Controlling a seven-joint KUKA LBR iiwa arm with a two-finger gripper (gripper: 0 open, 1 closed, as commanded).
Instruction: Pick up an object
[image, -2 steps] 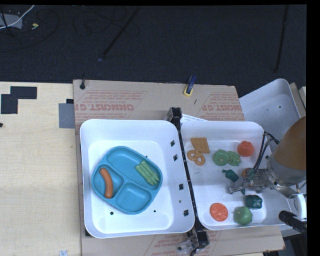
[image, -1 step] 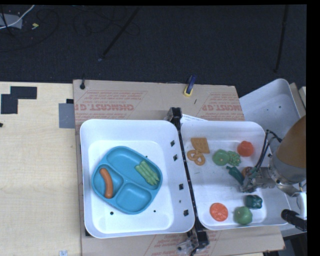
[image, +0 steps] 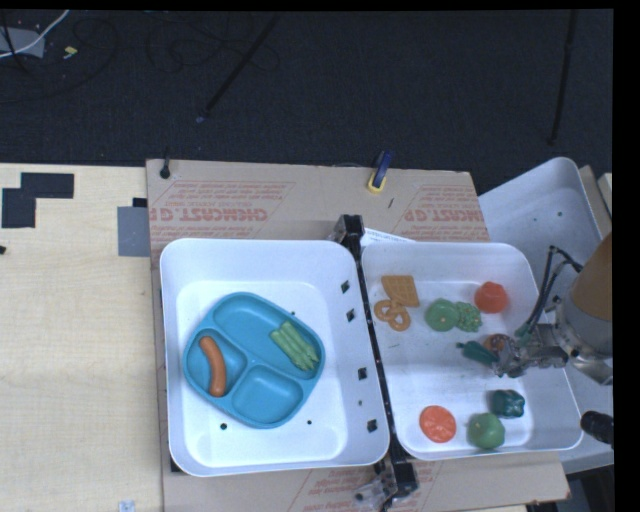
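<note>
Here the claw (image: 505, 355) hangs just above a teal toy (image: 508, 403).

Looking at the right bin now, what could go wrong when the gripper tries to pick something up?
1. The gripper is low among closely spaced toys; near the orange tomato-like piece and the dark teal piece, it may push them instead of grasping.
2. It works near the right bin's wall, so the fingers may hit the rim.
3. The round green pieces may roll away if touched.
</note>
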